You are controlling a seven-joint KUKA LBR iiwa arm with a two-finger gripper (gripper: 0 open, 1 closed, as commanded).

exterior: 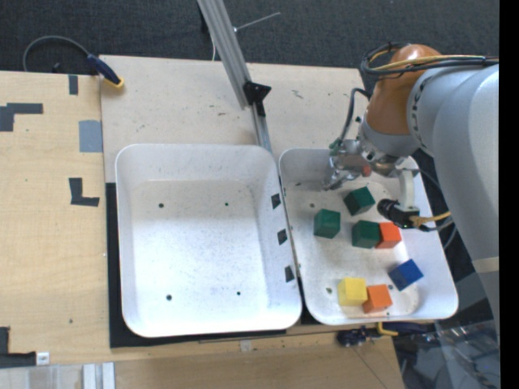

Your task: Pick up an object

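Hovering at the upper left corner of the right bin (302,162), my hand (339,174) sits low above the bin floor, and I cannot tell whether it is released or clenched; no block shows in it. So I judge the pick not yet made: everything is left to do, closing on a block and lifting it. Nearest to me is a dark green block (358,200), just right of and below my hand, turned diagonally so its corners point up and down the frame; being a cube, it has no real long axis. Other blocks lie lower in the same bin: another green block (327,223), a yellow block (352,290), a blue block (405,273).
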